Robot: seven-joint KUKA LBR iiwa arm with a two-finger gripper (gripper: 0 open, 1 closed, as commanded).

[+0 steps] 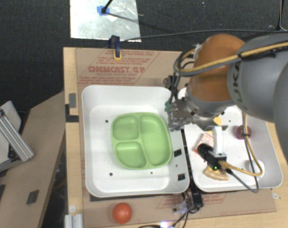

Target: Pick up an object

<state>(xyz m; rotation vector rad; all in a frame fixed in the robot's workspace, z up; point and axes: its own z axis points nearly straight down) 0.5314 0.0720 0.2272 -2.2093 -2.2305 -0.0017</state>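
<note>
Over the right rim of the left bin (94, 103), the gripper (175, 119) hangs just beside the green plate (141, 140), which lies to its left, long axis running far to near. Whether the gripper is open or closed cannot be told.

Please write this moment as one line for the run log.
arm: above right bin | left bin: green plate | outside bins, front: orange ball
</note>
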